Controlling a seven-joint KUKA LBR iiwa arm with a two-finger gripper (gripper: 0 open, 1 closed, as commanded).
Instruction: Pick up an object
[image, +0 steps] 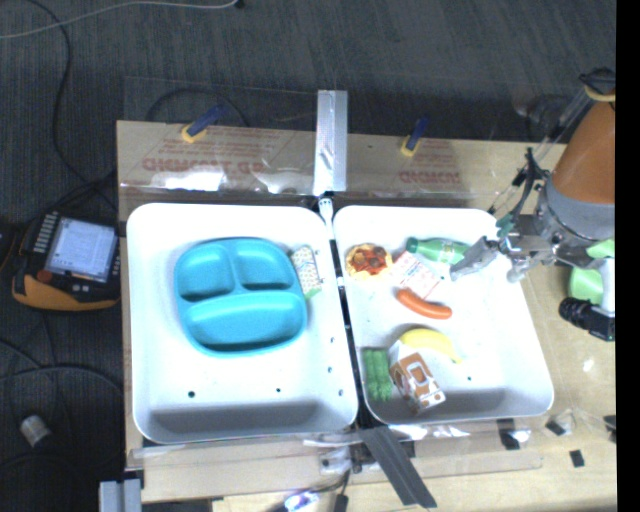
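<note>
Nearest the camera, at the front edge of the right bin, a small orange-and-white box lies tilted, with a green packet just to its left, its long axis running front to back. A yellow banana touches the box's upper side, lying roughly left to right. Behind it, near the bin's middle, an orange sausage-shaped piece points left-up to right-down. A red-and-white packet sits just behind that, and a round red-and-yellow item rests by the bin's left wall. At the back, a green bottle lies on its side, long axis left to right, its pale end toward the left.

2 bins stand side by side on the worktop, touching along the middle. The left bin holds a blue 3-compartment tray, and a small patterned packet leans at the tray's right edge.

Reaching in from the right, the gripper hangs over the back right part of the right bin, its tip just beside the bottle's right end. Whether its fingers are apart or together cannot be told, and nothing is seen between them.
</note>
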